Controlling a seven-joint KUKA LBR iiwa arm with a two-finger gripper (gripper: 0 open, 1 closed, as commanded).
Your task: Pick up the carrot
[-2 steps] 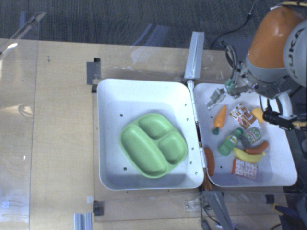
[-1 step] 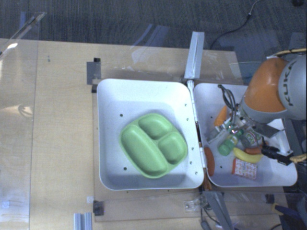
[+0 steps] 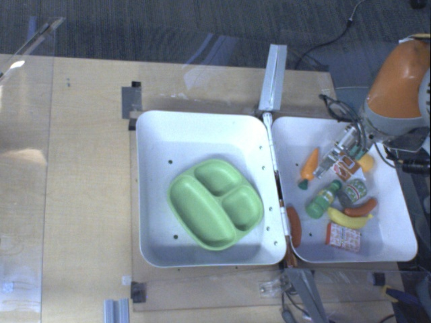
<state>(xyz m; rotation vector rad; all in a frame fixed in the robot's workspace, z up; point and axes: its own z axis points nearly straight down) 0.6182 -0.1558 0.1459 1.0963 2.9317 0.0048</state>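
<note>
Carrot (image 3: 310,164): one, right bin (image 3: 404,247); one banana (image 3: 346,217), one green bottle (image 3: 321,202); labels unreadable. Fingers (image 3: 330,161) beside carrot, spread or pressed together unclear.

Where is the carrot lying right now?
The carrot lies in the right bin, in its upper left part, just left of the claw and above the green bottle.
</note>
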